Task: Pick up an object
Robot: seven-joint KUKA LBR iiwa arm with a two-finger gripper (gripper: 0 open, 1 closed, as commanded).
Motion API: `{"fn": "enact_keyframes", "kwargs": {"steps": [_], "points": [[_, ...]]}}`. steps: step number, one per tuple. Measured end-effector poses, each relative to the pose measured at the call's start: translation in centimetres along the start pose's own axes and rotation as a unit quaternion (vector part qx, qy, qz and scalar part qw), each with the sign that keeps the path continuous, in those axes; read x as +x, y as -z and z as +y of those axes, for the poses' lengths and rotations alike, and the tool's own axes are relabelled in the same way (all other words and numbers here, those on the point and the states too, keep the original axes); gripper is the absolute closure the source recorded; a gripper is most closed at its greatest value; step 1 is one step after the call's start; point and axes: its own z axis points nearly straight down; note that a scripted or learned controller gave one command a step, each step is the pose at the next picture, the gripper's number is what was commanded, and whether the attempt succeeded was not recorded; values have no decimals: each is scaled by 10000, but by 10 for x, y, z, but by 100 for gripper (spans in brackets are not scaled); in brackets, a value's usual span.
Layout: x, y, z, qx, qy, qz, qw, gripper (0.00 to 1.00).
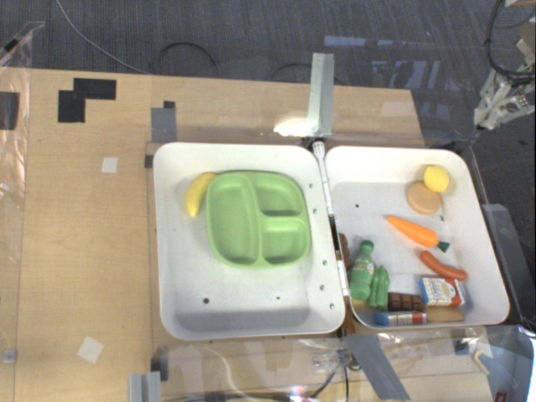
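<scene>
Left bin (pixel 180 224): one green divided plate (pixel 255 219), one banana (pixel 198 193) touching it; right bin (pixel 368 182): one lemon (pixel 435 177), one tan disc (pixel 424 198), one carrot (pixel 413 230), one sausage (pixel 442 265), one green bottle (pixel 362 270), one small carton (pixel 441 291); gripper (pixel 502 107) at upper right, outside the bins, grip state impossible to tell.

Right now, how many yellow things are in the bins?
2. A banana in the left bin beside the green tray, and a lemon near the right bin's far corner.
</scene>
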Motion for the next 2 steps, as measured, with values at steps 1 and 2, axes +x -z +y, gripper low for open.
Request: {"fn": "enact_keyframes", "kwargs": {"steps": [1,2], "points": [[-3,12,1,14,22,-39,10000,100],[-6,27,2,48,33,-95,9999,100]]}}
